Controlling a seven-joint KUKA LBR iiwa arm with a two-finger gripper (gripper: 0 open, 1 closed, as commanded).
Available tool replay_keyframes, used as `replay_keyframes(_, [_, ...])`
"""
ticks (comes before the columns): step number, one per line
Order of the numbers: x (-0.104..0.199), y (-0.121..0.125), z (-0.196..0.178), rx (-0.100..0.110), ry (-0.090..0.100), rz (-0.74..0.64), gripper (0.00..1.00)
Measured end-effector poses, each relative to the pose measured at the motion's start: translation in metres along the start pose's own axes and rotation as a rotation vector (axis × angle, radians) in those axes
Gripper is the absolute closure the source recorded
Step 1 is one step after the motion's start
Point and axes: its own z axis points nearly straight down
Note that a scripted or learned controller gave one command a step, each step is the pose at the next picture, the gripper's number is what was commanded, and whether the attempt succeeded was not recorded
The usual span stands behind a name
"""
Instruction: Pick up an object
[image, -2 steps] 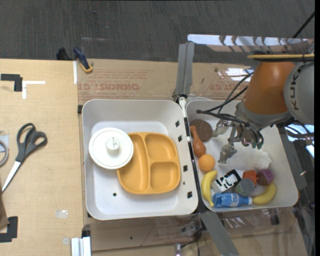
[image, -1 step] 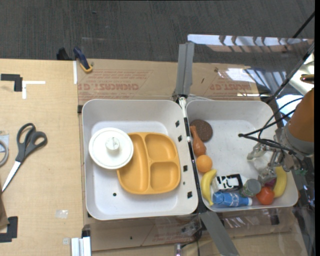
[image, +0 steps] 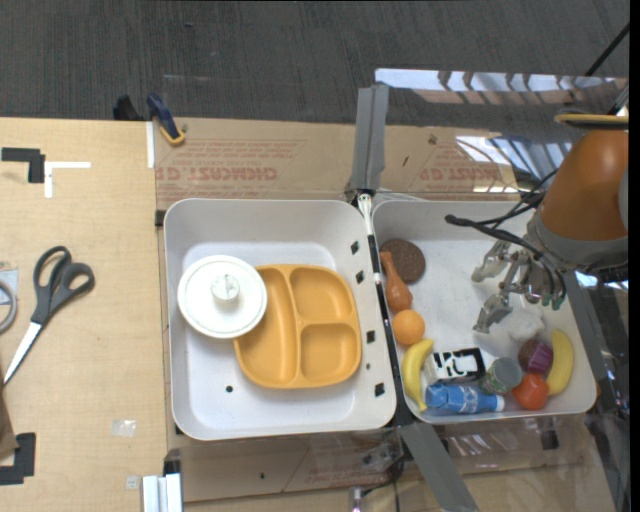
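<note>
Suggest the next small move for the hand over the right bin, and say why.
Probably a short descent with a slight shift toward the toys. The hand hangs over a bare patch of the right bin, with nothing between its fingers. The purple toy, red toy and yellow banana lie just below it in the view.

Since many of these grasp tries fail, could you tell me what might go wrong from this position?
The gripper hovers over a bare patch of the right bin, so closing there would likely catch nothing. The items are crowded along the near edge: blue bottle, tomato and right banana touch or nearly touch, so a grasp could nudge neighbours or pinch two. Round pieces like the orange may roll away.
</note>
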Motion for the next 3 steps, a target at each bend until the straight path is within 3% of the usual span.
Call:
replay_keyframes(1, [0.04, -0.048, 0.0, 0.001, 0.002, 0.124, 0.0])
replay_keyframes(2, [0.038, -0.047, -0.011, 0.001, -0.003, 0.12, 1.0])
replay_keyframes(3, [0.095, -0.028, -0.007, -0.001, -0.023, 0.419, 1.0])
